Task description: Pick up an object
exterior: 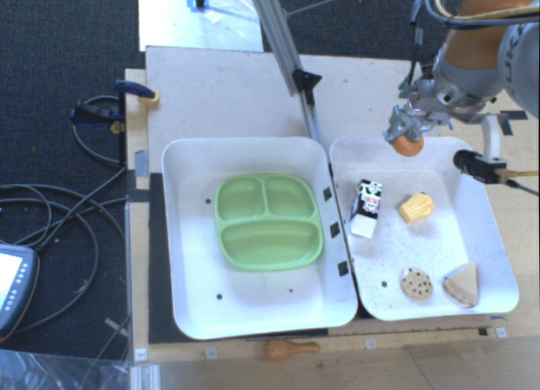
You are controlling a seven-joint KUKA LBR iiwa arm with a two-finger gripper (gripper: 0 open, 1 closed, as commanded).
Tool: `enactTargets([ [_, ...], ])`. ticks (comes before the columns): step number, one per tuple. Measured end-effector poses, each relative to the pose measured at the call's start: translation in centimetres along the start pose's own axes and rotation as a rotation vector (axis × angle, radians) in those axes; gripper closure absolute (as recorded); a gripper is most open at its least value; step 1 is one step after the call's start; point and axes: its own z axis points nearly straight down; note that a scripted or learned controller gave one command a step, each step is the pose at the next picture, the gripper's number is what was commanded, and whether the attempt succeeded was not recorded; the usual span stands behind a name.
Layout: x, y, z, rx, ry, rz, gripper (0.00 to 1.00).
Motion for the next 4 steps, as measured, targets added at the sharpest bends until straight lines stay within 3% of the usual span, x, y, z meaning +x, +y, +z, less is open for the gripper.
enactTargets([
  [2, 8.8, -4.6, 1.7, 0.002, 0.001, -0.001, 1.00],
  [3, 13.9, -8.3, 1.9, 0.002, 0.002, -0.001, 1.00],
  [4, 17.1, -11.9, 1.9, 0.003, 0.001, 0.000, 1.00],
])
